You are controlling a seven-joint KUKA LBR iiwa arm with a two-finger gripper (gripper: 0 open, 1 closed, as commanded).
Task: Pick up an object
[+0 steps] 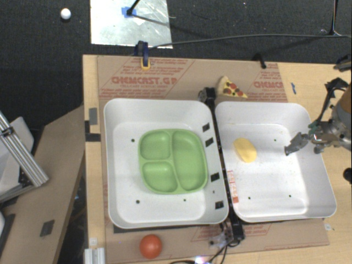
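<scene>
Yellow, rounded and soft-looking, a small lemon-shaped object [245,149] lies alone in the right-hand shallow white bin [286,202], toward that bin's left side and near the divider between the two bins. It seems the likeliest target for a pick, since nothing crowds it and the arm can reach it from the right. The two-finger gripper [292,145] on the grey arm hangs over the same bin, to the right of the yellow object and apart from it, with nothing between its fingers; whether they are spread or closed I cannot tell from here. The left-hand white bin [118,202] holds a pale green plastic tray with three compartments [172,161], lying flat in the middle. Outside the bins, on the brown cardboard bench top [181,76], a toy pizza slice [232,88] rests just beyond the bins' far edge, and a red-orange ball [150,246] sits by the near edge, both probably beyond the program's working area.
</scene>
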